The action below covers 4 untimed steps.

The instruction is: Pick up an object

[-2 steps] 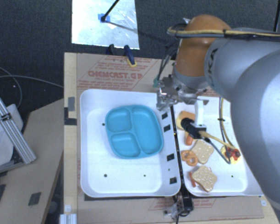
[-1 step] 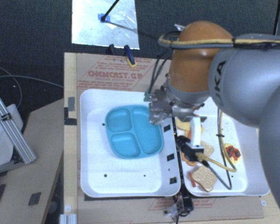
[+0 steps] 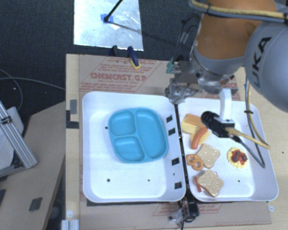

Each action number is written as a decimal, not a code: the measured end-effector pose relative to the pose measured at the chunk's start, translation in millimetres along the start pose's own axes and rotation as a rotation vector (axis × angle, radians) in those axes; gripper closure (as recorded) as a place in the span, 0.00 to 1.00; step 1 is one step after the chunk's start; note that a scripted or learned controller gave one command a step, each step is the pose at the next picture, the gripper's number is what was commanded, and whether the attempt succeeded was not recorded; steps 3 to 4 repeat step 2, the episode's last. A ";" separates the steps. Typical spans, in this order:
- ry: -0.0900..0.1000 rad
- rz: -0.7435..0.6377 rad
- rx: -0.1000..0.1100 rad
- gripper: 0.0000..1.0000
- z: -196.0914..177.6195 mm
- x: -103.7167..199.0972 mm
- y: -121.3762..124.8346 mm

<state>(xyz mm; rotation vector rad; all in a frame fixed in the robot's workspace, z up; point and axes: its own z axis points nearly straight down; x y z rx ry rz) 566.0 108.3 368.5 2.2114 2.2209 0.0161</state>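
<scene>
CHEMCAST GP on brown sheet [image 3: 118, 65]; KA on arm [image 3: 274, 65].

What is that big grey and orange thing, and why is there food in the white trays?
That is a robot arm. One camera looks down on it from above. At its end is a claw, over the back edge where two white trays meet. It does not look to be carrying anything. The left tray has a blue plate with three sections. The right tray has small food pieces: a cheese wedge, a sausage, bread slices and a pretzel. Its job is to pick one thing up.
</scene>
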 end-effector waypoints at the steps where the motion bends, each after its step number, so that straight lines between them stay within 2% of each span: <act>1: -0.002 0.007 0.019 1.00 66.8 -47.0 -75.4; 2: 0.002 -0.004 0.000 1.00 -48.8 -16.6 -78.4; 4: 0.002 -0.004 0.000 1.00 -48.8 -16.6 -78.4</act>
